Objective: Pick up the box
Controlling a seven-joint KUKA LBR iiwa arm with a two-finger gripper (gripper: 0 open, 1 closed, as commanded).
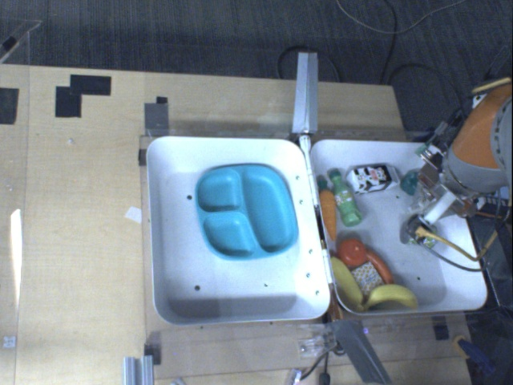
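The box [370,177] is small, white with black patches, and lies near the back of the right bin [461,291]. My gripper [424,181] hangs over the right side of that bin, a short way to the right of the box and apart from it. A small teal object [409,183] sits between the box and the gripper, right at the gripper's tip. The grey wrist with its orange band [485,131] hides what lies beneath it.
A green bottle [346,203] and a carrot [329,215] lie left of the box. A red tomato [351,251], a speckled block [367,277] and two bananas [389,297] crowd the front left corner. The left bin [172,295] holds a blue divided plate [245,209].
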